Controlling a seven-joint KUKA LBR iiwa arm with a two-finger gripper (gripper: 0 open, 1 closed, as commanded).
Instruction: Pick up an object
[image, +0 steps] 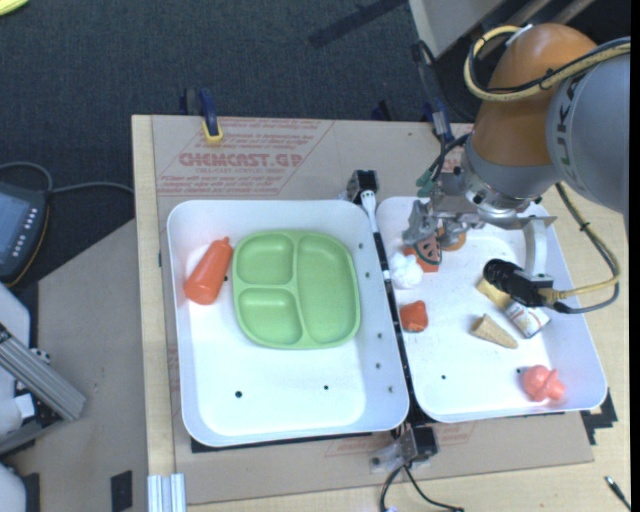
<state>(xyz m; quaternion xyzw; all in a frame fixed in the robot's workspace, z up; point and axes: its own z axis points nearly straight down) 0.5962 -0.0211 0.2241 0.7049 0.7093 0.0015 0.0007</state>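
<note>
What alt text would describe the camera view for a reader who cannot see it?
A grey robot arm's gripper hangs over the right bin, low over a small watermelon-slice toy near its upper left corner. The left bin holds a green divided plate and an orange bottle.

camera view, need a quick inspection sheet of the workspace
surface: brown board bearing two white bins, left bin, right bin
job's things: orange bottle and green divided plate in left bin; watermelon slice, orange piece, wedge, pink toy in right bin
clutter: nothing seen
grippers: gripper low over the watermelon slice
cables: yellow cable over right bin
surroundings: dark carpet
</note>
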